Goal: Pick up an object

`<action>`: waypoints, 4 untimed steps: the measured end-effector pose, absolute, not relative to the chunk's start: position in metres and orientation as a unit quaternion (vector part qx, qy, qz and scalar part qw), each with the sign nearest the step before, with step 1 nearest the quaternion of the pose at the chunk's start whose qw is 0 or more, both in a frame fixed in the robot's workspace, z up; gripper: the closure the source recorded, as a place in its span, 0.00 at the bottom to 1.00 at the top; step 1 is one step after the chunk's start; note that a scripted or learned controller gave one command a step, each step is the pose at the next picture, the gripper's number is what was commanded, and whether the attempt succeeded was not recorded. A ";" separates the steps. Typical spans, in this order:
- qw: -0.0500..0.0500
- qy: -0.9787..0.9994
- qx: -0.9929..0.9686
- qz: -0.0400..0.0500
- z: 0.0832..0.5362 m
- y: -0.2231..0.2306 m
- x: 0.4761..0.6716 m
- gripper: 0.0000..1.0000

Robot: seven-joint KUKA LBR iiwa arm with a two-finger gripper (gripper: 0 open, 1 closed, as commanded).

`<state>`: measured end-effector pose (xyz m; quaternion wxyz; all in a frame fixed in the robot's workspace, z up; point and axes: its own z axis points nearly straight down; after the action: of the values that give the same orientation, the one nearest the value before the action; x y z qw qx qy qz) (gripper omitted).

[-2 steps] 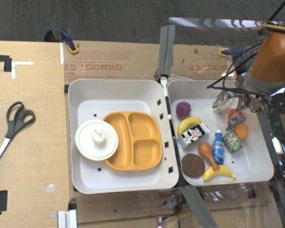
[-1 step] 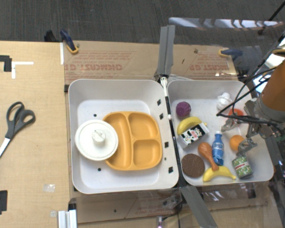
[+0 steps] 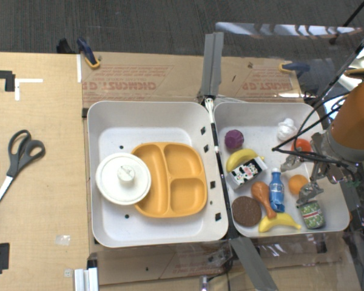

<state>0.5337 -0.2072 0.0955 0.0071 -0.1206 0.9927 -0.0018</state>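
Green can [image 3: 312,215] | right bin's [image 3: 340,223] right edge | end effector [image 3: 311,190] just above, grip unclear

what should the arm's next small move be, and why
Probably a short descent toward the orange ball. The end effector sits over the right bin, beside the ball and just above the green jar, and nothing shows between its fingers. The ball has a little free space around it, so it looks the nearest easy pick.

Glossy plastic bins [image 3: 97,180]; matt wooden bench [image 3: 36,211]; cardboard [image 3: 145,80].
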 end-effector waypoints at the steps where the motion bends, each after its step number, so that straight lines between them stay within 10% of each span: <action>1: 0.002 0.997 -0.073 0.000 0.092 -0.143 0.538 0.00; 2: 0.006 1.000 0.027 0.000 0.103 -0.219 0.525 0.00; 4: 0.008 0.999 0.039 0.003 0.096 -0.213 0.513 0.00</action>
<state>0.5127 -0.2134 0.0956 0.0077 0.0391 0.9992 0.0033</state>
